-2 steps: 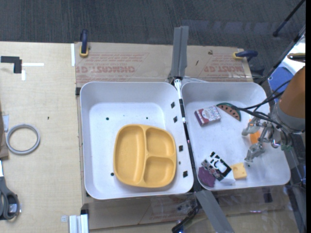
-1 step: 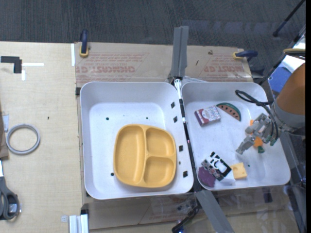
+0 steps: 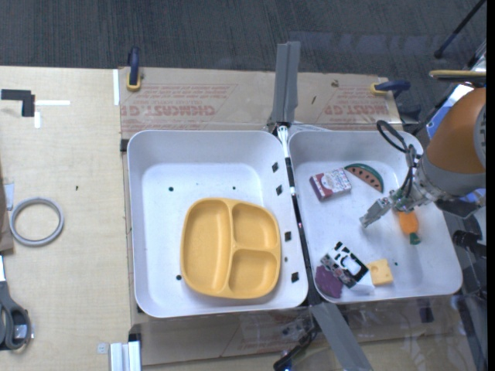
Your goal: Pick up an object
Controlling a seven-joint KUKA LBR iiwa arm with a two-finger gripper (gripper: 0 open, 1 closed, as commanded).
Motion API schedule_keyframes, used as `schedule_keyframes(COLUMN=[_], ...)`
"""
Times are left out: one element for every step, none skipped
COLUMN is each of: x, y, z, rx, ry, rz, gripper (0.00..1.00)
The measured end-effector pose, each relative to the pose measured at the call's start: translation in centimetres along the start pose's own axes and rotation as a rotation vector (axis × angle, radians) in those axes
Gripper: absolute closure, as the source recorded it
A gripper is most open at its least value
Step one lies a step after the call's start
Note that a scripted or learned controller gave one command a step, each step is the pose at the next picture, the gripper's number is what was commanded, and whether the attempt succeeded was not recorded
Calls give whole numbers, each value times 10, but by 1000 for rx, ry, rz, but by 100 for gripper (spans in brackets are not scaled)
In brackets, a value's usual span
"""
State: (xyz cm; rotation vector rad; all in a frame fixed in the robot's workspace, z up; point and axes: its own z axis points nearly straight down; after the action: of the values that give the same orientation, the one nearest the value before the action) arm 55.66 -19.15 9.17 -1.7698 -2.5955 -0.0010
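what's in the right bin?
Right bin holds a red packet, watermelon slice, carrot, cheese, purple piece under a black-and-white item. The gripper covers the floor beneath it.

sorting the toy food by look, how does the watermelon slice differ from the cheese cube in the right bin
The watermelon slice is a curved wedge, red with a green rind; the cheese cube is a blocky yellow piece. The watermelon slice lies near the far wall of the right bin, beside a red-and-white packet; the cheese cube lies near the near wall, touching a black-and-white item. Both lie loose on the bin floor, apart from the pincer.
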Motion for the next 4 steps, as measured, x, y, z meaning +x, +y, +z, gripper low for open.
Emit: schedule_keyframes(x=[-10,3,11,19], y=[-5,-51,-76,-76], z=[-1,0,0,0], rx=[-7,-8,-7,-1], ry=[13,17,9,1], rz=[-54,-130,-224,-186], gripper=[0,0,0,0])
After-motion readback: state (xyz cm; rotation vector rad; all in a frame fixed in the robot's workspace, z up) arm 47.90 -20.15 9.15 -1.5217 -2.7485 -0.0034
